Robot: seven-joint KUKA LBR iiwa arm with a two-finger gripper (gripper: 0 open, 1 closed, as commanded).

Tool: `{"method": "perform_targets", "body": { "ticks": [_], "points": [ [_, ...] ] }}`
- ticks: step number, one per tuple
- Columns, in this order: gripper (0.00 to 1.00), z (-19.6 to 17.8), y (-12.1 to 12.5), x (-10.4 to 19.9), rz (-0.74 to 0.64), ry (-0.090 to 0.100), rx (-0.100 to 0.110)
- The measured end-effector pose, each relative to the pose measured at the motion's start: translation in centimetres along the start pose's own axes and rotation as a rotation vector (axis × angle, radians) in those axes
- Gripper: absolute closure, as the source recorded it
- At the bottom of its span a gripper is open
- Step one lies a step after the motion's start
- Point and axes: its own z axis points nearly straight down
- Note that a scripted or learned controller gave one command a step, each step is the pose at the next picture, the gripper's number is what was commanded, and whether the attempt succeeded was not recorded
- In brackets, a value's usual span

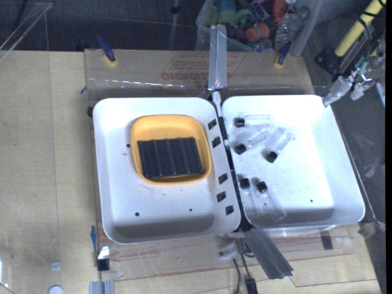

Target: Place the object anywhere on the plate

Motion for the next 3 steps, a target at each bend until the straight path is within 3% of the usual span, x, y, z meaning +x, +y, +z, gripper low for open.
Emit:
{"method": "perform_targets", "body": {
  "ticks": [1, 2, 3],
  "points": [
    [0.0, 2.8, 1.1, -0.5, 0.035, 0.001, 0.002],
    [0.0, 2.4, 1.1, -0.6, -0.248, 0.001, 0.0],
    [0.0, -2.3, -0.1, -0.4, -0.525, -0.005, -0.006]
  ]
}}
